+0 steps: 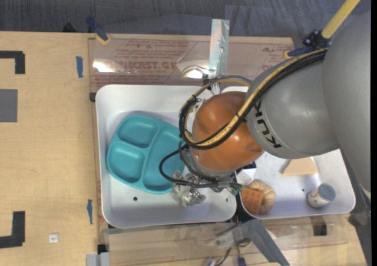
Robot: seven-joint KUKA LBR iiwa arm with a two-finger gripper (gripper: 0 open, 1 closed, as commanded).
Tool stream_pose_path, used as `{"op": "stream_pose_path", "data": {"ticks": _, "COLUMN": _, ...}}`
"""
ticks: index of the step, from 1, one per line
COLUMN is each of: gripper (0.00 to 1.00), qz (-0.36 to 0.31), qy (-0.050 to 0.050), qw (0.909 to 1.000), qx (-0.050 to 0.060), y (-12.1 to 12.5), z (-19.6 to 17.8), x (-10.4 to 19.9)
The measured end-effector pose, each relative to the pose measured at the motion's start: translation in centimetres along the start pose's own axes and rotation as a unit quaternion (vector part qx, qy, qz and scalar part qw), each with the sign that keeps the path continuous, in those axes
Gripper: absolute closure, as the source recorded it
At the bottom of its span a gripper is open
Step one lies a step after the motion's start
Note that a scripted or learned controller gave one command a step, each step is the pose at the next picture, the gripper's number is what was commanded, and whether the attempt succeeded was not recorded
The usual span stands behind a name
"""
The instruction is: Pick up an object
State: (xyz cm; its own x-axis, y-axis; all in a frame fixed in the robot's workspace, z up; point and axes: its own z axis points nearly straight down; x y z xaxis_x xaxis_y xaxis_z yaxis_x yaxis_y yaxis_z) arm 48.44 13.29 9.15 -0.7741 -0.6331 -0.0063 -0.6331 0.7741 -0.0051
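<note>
Camera view: gripper (189,195) low in the left bin (112,212), its state impossible to tell; teal tray (138,153) lies just left, touching or nearly.

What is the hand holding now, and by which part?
It cannot be told: the hand sits low in the left bin beside the teal tray.

The one camera hangs fixed above the bench, looking down at a slant and fairly close on the left white bin (118,212), with the arm (306,112) entering from the right.
</note>
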Motion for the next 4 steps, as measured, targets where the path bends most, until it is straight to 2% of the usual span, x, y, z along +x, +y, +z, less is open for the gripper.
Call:
{"op": "stream_pose_path", "data": {"ticks": 1, "gripper": 1.0, "qz": 0.215, "qy": -0.003, "qw": 0.9767, "qx": -0.001, "y": 0.8, "z": -12.5, "x": -2.3}}
{"op": "stream_pose_path", "data": {"ticks": 2, "gripper": 1.0, "qz": 0.459, "qy": -0.005, "qw": 0.8882, "qx": -0.002, "y": 1.3, "z": -1.0, "x": -2.6}}
{"op": "stream_pose_path", "data": {"ticks": 3, "gripper": 1.0, "qz": 0.649, "qy": 0.0, "qw": 0.7604, "qx": 0.005, "y": 3.0, "z": -0.6, "x": -6.4}}
{"op": "stream_pose_path", "data": {"ticks": 4, "gripper": 1.0, "qz": 0.767, "qy": 0.002, "qw": 0.6419, "qx": 0.009, "y": 1.9, "z": -0.4, "x": -8.3}}
